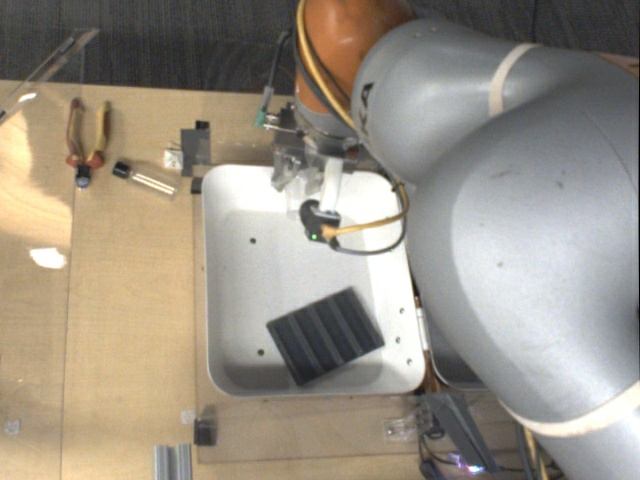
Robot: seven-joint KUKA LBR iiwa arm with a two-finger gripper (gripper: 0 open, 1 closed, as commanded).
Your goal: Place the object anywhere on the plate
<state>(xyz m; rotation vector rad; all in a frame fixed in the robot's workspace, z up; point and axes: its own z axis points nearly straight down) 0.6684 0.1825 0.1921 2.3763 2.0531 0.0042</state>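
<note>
The big grey arm reaches in from the right and covers most of the right bin. Its gripper hangs over the far edge of the left white bin. I cannot tell if it is holding anything or how wide it is. A dark ribbed plate lies flat near the bin's near right corner, turned a little. On the wooden bench, past the bin's far left corner, lie red-handled pliers and a small glass tube.
</note>
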